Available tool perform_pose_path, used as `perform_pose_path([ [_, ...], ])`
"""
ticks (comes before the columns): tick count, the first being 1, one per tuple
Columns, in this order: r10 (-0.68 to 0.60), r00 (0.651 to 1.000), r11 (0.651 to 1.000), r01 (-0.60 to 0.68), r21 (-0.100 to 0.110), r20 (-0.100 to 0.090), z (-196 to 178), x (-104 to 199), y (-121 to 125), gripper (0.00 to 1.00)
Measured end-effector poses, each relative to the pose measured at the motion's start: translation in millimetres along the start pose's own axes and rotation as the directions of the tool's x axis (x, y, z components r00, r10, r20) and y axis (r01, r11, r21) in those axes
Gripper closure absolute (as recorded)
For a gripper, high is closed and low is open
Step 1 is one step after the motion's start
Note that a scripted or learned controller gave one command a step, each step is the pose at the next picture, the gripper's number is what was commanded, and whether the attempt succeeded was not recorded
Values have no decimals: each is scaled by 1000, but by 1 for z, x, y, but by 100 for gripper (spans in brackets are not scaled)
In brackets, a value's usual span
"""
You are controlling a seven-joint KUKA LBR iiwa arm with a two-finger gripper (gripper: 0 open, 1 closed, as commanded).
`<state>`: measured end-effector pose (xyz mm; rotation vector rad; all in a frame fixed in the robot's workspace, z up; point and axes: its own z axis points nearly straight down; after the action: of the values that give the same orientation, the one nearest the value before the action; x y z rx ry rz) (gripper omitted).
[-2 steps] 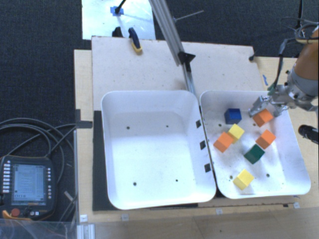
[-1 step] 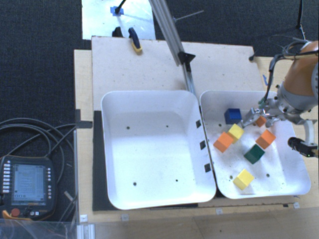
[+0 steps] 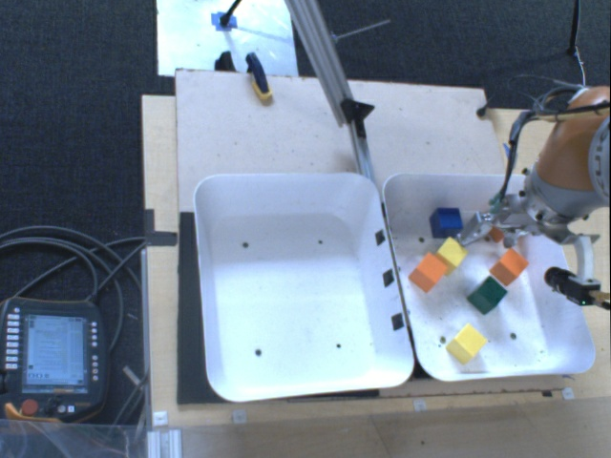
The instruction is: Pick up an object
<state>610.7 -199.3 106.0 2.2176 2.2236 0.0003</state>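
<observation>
Gripper (image 3: 489, 225) sat over the right bin (image 3: 573, 356), near its back. I couldn't tell its grip state. Blue block (image 3: 446, 221) lay just to its left, yellow block (image 3: 452, 252) below-left, orange block (image 3: 509, 265) just below it.

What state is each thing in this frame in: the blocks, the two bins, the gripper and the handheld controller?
Blue block: resting in the right bin, free.
Upper yellow block: in the right bin, touching an orange block.
Left orange block: resting, free.
Right orange block: resting, free.
Green block: resting, free.
Lower yellow block: resting, free.
Right bin: holds six blocks.
Left bin: no blocks.
Gripper: low over the right bin, nothing seen held.
Controller: screen lit.
</observation>
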Motion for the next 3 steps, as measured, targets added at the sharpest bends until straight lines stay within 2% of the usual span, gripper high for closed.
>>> perform_pose_path([
  [1, -2, 1000, 1000, 2, -5, 2, -13, -1, 1, 100],
  [3, -2, 1000, 1000, 2, -8, 2, -124, 3, -7, 100],
])
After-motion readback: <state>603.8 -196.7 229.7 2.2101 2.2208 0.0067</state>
